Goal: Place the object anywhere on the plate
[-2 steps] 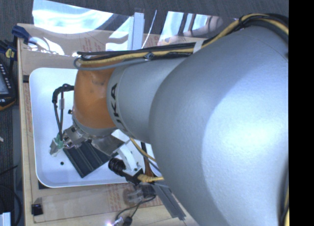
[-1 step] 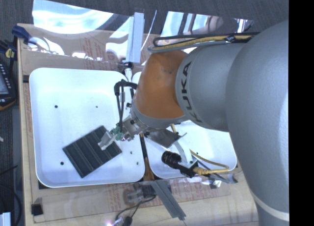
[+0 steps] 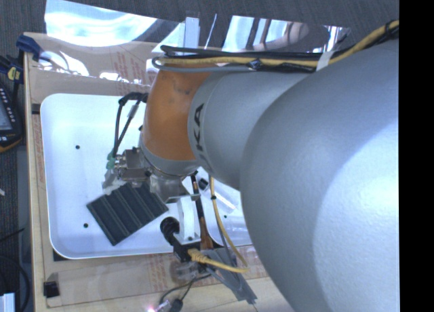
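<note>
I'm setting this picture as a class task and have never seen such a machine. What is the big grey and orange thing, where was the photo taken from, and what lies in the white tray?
The big shape is a robot arm, grey with an orange band near its wrist. One fixed camera above the bench looks down at a slant, and the arm reaches in from the right, so it covers much of the picture. Its wrist hangs over a shallow white bin. In that bin lies a dark ribbed rectangular piece, just below the wrist. Cables run along the arm. The gripper is hidden under the wrist, so I cannot tell whether anything is held.
</note>
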Controlling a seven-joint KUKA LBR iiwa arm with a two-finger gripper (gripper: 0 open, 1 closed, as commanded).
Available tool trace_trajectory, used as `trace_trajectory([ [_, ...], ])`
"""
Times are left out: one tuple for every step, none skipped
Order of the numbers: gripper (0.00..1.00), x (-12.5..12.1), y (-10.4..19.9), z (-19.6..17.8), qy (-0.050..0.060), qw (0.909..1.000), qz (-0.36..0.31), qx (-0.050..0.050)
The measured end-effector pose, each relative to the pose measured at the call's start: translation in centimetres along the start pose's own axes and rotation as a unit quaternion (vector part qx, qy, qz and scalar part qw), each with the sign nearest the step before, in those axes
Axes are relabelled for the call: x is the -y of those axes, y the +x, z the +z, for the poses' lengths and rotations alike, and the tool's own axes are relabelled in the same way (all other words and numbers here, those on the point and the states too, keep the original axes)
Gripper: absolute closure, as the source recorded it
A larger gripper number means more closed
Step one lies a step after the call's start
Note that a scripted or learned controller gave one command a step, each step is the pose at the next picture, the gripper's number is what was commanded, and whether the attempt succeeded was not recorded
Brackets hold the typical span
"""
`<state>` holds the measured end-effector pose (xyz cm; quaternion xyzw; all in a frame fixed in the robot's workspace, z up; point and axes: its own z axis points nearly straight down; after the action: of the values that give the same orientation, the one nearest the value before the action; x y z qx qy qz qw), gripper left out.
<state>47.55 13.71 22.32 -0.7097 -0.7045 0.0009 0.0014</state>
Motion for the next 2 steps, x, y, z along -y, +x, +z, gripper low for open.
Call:
trace_trajectory([
  [1.0,-5.7,-7.8,3.3,0.001,0.9981,0.062,0.001],
  [1.0,-17.0,-2.2,2.4,0.001,0.984,0.178,0.0],
])
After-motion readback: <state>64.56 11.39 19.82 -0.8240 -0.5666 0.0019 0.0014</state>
